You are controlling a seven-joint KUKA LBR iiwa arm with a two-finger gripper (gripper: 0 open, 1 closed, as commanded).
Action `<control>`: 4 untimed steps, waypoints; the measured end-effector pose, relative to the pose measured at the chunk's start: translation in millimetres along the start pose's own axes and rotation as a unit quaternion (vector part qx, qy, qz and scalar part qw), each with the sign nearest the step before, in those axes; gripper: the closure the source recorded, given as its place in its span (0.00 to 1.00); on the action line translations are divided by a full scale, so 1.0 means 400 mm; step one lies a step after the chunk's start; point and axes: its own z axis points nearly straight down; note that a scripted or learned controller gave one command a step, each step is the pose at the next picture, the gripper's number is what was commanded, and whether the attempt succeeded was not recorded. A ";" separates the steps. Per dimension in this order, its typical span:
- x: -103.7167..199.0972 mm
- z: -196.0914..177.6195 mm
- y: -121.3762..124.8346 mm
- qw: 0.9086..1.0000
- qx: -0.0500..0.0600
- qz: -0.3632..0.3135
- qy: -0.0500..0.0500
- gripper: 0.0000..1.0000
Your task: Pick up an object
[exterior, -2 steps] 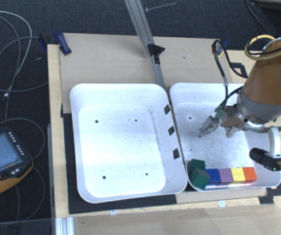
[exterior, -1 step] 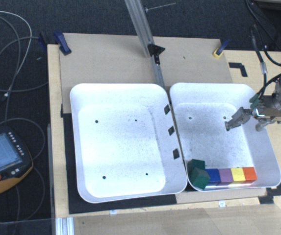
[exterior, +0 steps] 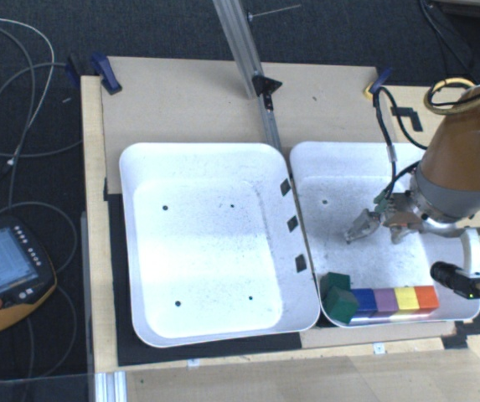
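Camera view: gripper (exterior: 380,226) over right bin (exterior: 340,170), fingers (exterior: 358,229) spread, nothing between them. Multicoloured block bar (exterior: 394,300) against right bin's near wall, just below gripper. Green object (exterior: 338,297) touching bar's left end, in bin's near-left corner. Left bin (exterior: 139,170) adjoining right bin's left side.

The arm (exterior: 466,153) enters from the right edge of the camera view, its orange band above the grey wrist (exterior: 441,199). The wrist points down and to the left. The gripper (exterior: 382,227) hangs below it, with two fingers (exterior: 358,227) spread apart and nothing between them. A black cable (exterior: 384,115) loops along the arm.
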 end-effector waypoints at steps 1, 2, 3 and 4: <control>-0.198 -0.325 -0.021 1.000 -0.009 0.002 -0.004 0.00; -0.126 -0.604 0.016 1.000 -0.010 -0.002 -0.003 0.00; -0.168 -0.202 0.126 1.000 0.000 0.000 0.000 0.00; -0.081 -0.168 0.186 1.000 -0.003 -0.002 0.000 0.00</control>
